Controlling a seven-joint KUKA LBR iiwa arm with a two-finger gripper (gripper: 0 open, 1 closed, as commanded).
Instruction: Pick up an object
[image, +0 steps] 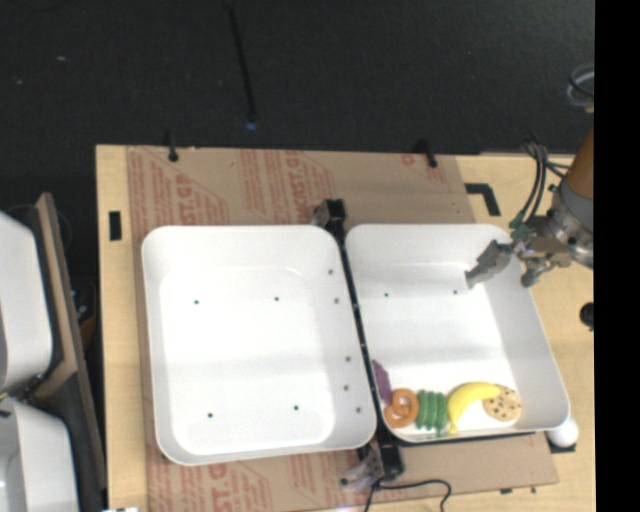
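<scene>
Several small toys lie in a row along the near wall of the right bin (520, 320): an orange ring-shaped piece (401, 408), a green ribbed piece (432, 410), a yellow banana (470, 397) and a speckled cookie (503, 405). A thin purple piece (381, 378) leans against the bin's left wall just above them. My gripper (499, 279) hangs over the far right part of the same bin, well away from the toys. Its fingers are spread open with nothing between them.
The left bin (160, 300) sits beside the right one, with a black clamp (329, 212) at the far end of the seam between them. Both bins rest on a cardboard sheet (230, 185). White boxes stand at the far left.
</scene>
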